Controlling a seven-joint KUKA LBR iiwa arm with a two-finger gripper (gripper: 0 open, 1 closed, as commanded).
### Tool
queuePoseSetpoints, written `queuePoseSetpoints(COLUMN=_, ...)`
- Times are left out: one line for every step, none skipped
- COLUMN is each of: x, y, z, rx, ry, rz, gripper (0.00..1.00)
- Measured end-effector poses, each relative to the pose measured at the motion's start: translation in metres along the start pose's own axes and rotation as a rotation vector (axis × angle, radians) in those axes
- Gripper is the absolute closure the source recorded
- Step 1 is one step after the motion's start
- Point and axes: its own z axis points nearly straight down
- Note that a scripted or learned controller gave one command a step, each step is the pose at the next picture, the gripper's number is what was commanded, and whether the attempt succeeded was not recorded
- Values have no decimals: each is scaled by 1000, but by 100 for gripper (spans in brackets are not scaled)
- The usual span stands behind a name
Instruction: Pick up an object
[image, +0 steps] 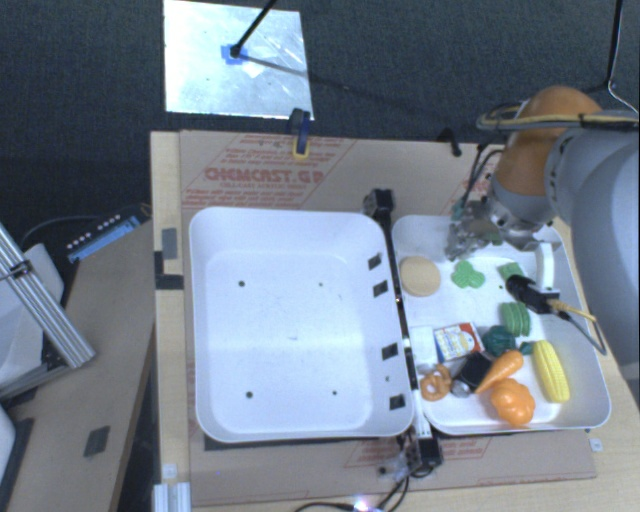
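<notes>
At the near edge of the right bin (590, 405) lie an orange fruit (513, 402), a carrot (497, 368), a pretzel (436, 382) and a corn cob (549, 370). Behind them sit a small carton (457, 341) and a dark green vegetable (515, 318), then a tan round cookie (420, 276) and a green leafy piece (466, 274). The left bin (290, 330) sits beside it. At the right bin's far end the gripper (466, 238) hangs low just above the leafy piece; whether its fingers are apart or together I cannot tell.

Two bins side by side on the bench, left bin (290, 320), right bin (585, 400) holding toys, corn (550, 370) at its right, pretzel (435, 383) at its near left
</notes>
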Motion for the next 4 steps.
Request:
queuePoseSetpoints(x=39, y=-1, z=12, rx=5, ry=1, rz=1, gripper=100)
queuePoseSetpoints(x=116, y=2, z=-123, rx=-8, ry=4, rz=-5, gripper=100)
queuePoseSetpoints(x=177, y=2, z=-218, rx=-5, ry=5, rz=-4, gripper=100)
queuePoseSetpoints(x=209, y=1, z=-214, rx=3, ry=2, rz=2, gripper=100)
